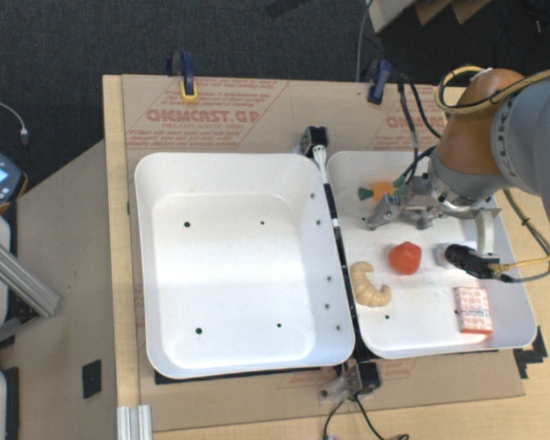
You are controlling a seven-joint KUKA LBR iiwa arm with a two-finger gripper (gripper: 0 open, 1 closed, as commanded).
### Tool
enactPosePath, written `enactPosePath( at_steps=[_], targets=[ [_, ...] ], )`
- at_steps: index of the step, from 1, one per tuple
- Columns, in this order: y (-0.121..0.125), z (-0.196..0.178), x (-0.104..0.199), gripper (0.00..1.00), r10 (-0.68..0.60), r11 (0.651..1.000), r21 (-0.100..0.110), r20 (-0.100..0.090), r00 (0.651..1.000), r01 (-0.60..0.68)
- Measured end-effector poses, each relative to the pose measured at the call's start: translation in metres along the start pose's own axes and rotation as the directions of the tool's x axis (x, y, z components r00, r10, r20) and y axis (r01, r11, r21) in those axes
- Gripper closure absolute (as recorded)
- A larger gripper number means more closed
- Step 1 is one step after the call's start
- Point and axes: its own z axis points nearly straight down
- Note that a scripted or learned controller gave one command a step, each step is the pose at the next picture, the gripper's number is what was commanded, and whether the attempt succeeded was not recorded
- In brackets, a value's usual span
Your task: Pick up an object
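Two shallow white bins are set side by side on the bench (211,108). All the small things are found in the right bin (422,330), and the left bin (229,282) is joined to it along a shared wall. The grey arm (534,140), with its orange band (472,131), is brought in from the right. The gripper (379,218) is placed over the far half of the right bin and is pointed toward the shared wall.

Whether the gripper is open or closed cannot be told from this view, and no object is seen in its hold. A small orange and green thing (378,191) is located just beyond the gripper tip, on the far side; contact between them cannot be judged. A red round object (404,258) is seen near the gripper on the closer side, apart from it. A pale curved piece (369,285) is laid just beside the red one, close to the shared wall. A pink and white box (474,310) is placed toward the near right corner, well apart from the gripper.
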Motion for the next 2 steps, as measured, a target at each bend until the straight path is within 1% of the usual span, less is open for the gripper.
enactPosePath(
  at_steps=[1,2],
  targets=[
    [-0.005,-0.007,0.038,0.00,-0.004,1.000,-0.001,0.000,1.000,0.004],
    [0.001,-0.066,0.005,0.00,0.002,1.000,-0.010,0.005,1.000,-0.002]
  ],
)
